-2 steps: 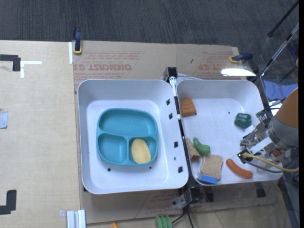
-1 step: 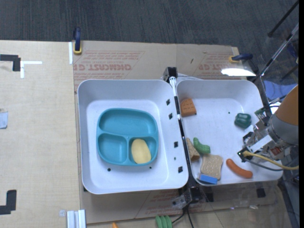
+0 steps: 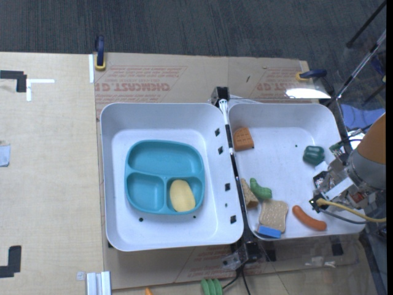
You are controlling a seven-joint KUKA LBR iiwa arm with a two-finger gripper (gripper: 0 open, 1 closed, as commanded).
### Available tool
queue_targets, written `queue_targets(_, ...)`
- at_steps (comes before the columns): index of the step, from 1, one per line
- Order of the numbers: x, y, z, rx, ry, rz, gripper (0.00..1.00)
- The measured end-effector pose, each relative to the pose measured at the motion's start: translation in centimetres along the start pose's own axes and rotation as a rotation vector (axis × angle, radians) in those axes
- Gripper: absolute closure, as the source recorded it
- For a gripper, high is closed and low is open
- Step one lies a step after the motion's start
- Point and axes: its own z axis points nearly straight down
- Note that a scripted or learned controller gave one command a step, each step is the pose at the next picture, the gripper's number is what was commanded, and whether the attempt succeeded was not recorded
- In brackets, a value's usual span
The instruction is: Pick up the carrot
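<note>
We see the gripper (image 3: 320,196) just beside the carrot (image 3: 309,218); cables blur it, so its grip we cannot tell.

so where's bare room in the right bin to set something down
Bare floor lies in the right bin between the waffle and the green pepper. The near edge is crowded: pickle, bread, blue block, carrot, with the gripper alongside.

Orange carrot (image 3: 309,218), teal tray (image 3: 164,176), white bins (image 3: 161,117)

Grey arm (image 3: 368,168) — orange band, yellow cable (image 3: 350,211).
</note>
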Motion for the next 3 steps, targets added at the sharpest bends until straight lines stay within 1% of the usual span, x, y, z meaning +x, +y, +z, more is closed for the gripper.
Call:
queue_targets(1, -0.2, 0.1, 0.0, -0.001, -0.004, -0.075, 1.0)
queue_targets(2, 7.7, 3.5, -0.1, -0.015, 0.004, -0.114, 1.0)
queue_targets(3, 0.0, 0.4, 0.0, -0.017, 0.0, -0.239, 1.0)
